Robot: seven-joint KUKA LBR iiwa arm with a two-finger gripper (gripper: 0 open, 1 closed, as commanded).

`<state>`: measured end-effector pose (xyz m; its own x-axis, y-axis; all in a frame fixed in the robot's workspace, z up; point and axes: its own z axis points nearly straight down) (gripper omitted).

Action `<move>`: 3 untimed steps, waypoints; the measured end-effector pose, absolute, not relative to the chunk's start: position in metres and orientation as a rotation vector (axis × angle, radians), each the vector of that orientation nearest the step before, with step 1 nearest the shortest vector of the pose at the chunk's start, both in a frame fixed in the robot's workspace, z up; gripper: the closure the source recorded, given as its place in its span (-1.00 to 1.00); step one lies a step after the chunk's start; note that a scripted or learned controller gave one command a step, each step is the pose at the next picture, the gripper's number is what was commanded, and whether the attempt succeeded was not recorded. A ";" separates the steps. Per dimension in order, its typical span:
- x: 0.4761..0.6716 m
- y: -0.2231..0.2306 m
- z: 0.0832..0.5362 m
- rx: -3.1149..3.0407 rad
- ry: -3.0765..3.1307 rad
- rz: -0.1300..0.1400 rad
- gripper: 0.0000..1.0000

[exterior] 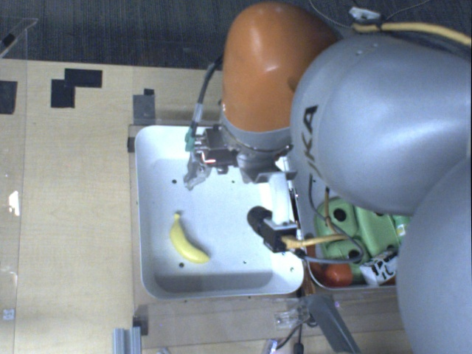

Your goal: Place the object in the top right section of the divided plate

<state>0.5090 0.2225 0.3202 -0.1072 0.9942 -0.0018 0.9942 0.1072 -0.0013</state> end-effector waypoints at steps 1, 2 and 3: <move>0.486 0.227 0.187 2.490 1.917 -0.011 -1.00; 0.511 0.234 0.145 2.726 1.563 -0.010 -1.00; 0.499 0.232 0.273 2.690 1.622 -0.005 -1.00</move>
